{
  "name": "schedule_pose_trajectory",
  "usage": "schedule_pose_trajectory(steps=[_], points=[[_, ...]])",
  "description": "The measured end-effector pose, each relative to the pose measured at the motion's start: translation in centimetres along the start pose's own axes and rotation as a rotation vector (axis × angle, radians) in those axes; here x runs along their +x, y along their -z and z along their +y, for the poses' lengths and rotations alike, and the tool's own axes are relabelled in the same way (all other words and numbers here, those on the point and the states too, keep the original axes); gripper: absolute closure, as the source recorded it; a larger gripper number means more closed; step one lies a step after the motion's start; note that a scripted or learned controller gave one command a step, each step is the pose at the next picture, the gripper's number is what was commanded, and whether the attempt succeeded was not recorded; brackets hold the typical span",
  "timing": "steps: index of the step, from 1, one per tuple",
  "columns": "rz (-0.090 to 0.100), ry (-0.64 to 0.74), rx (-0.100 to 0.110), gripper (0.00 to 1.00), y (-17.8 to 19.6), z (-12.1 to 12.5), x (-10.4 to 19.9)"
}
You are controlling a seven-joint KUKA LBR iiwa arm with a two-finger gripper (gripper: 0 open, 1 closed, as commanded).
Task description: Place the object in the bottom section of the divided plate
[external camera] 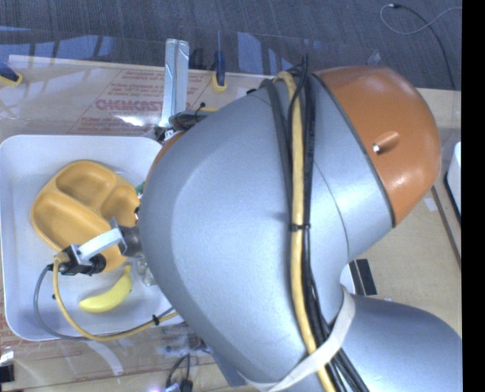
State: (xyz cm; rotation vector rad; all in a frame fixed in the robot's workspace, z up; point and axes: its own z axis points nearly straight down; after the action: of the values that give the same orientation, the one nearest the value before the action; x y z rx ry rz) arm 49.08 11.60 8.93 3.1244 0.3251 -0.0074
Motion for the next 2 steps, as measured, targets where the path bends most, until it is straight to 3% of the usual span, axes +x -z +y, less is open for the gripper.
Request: schedule_pose_trajectory(steps=[1, 2], points=[[0.002, 0.027, 0.002, 1.0, 10.1, 10.0, 4.5], [0.006, -0.002, -0.001, 1.0, 12.0, 2.4, 8.3]])
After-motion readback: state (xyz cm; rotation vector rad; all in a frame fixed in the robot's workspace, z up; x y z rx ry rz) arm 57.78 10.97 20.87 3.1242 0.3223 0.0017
